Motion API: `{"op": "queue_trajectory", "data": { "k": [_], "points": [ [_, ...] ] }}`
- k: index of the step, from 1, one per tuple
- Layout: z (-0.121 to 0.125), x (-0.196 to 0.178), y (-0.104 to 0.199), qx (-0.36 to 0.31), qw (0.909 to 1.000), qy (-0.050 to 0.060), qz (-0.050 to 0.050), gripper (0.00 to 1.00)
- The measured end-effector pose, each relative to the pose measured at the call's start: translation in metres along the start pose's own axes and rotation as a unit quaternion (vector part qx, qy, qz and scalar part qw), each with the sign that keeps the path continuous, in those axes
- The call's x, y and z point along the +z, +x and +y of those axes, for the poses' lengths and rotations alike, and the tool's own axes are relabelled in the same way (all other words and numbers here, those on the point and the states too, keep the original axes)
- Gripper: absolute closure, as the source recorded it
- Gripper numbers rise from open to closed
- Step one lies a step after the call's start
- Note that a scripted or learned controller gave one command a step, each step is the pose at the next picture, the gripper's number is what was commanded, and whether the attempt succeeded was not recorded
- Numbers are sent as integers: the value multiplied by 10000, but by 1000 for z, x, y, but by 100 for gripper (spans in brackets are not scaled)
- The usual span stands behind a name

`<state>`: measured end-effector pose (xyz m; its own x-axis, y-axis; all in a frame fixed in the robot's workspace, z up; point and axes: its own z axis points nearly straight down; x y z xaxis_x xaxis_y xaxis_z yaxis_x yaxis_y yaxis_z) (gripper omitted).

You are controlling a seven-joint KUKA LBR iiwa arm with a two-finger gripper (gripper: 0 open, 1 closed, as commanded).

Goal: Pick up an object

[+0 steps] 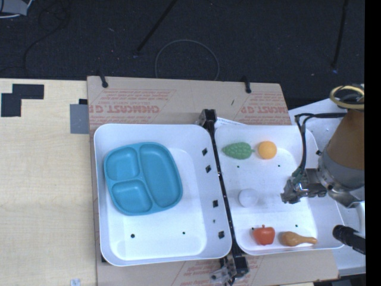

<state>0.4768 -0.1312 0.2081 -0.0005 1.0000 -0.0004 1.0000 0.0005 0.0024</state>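
Note:
The right bin (274, 243) holds a green leafy piece (237, 151), an orange ball (267, 150), a white round object (247, 198), a red tomato-like piece (264, 235) and a tan drumstick-shaped piece (297, 239). My gripper (293, 193) hangs at the right side of this bin, right of the white object and above the drumstick. Nothing shows between its fingers.
A blue divided plate (143, 177) lies in the left bin (149, 249). A black divider (217, 189) runs between the two bins. Brown cardboard (178, 103) lies under them. The arm's grey body (351, 154) stands over the right bin's right edge.

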Motion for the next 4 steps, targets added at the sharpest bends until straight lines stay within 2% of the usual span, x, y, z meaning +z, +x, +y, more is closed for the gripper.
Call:
{"op": "queue_trajectory", "data": {
  "k": [1,3,4],
  "points": [
    [9,7,54,-21,10000,29,19,100],
    [33,-19,159,-21,10000,26,11,100],
    [43,-9,211,-14,10000,30,3,100]
  ]
}}
